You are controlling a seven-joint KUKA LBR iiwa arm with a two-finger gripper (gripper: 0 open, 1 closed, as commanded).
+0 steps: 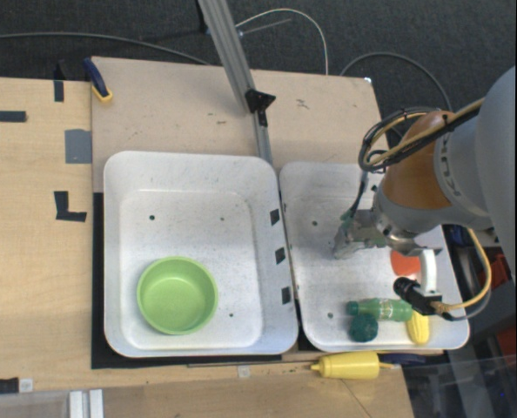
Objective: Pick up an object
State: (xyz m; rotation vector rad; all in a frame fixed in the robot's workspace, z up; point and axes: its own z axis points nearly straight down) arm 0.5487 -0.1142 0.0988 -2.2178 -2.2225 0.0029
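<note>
Where the arm's wrist covers the right bin (pixel 315 198), the gripper (pixel 345 242) hangs mid-frame; whether it is spread, I cannot tell. A green bottle (pixel 379 309), perhaps, lies lower right, apart.

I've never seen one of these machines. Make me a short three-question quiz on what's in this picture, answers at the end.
1. True or false: the green bowl lies in the same bin as the gripper.
2. Which thing lies outside both bins, by the near edge of the right bin? A) green bottle B) yellow bottle C) green bowl
3. What colour is the band above the arm's wrist?

Key: 1 false, the bowl is in the left bin. 2 B. 3 orange.
</note>
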